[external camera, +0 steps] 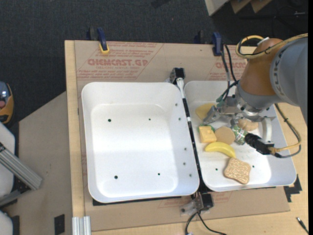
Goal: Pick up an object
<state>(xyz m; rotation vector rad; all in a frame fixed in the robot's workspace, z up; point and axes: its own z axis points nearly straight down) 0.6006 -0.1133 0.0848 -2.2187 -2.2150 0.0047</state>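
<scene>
Where curved, a smooth banana (220, 149)

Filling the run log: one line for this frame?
arm: over right bin | gripper: above food items | banana: in bin | grasp: unseen

Bright, even lighting from overhead. Strong white glare across the left bin (132, 141), floor nearly blown out, with a softer grey shade along its upper half and near wall. Short, soft shadows under the arm (274, 77) onto the right bin (274, 173). Dark, underexposed carpet (44, 13) around the surface (73, 106). Moderate sharpness at centre; mild softness and grain throughout, small items in the right bin hard to resolve. Slight slanted perspective, no marked edge warping.
</scene>
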